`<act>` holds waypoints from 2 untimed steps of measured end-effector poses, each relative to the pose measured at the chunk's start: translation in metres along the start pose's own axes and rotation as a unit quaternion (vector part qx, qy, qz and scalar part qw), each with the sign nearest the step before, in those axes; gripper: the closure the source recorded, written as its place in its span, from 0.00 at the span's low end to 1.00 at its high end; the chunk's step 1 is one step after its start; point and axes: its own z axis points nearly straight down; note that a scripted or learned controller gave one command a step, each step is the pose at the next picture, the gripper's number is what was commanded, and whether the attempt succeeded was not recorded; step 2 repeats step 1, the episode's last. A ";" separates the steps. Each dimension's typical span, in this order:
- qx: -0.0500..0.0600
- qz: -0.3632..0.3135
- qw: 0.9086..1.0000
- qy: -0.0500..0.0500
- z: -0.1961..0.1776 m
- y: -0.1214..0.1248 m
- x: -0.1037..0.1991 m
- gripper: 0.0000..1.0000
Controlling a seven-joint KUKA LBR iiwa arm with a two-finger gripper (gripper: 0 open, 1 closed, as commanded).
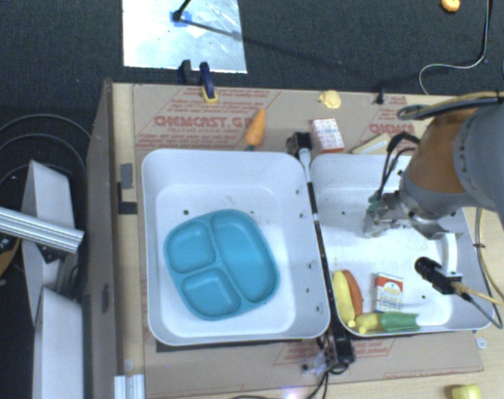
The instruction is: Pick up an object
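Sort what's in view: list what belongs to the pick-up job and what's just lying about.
Job: hand; right bin; yellow piece, red-and-white box and green piece in it; blue tray in the left bin.
Lying about: carrot and small carton behind the bins; orange ball far back.

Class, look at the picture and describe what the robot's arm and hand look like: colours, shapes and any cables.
The arm is thick, rounded and grey, with an orange band above the wrist. A thin dark cable loops beside the wrist. The hand is small, metallic grey and much narrower than the arm.
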 end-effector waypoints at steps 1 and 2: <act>0.000 0.001 1.000 0.000 -0.002 -0.001 -0.001 0.00; 0.000 0.001 1.000 0.000 -0.002 -0.001 -0.001 0.00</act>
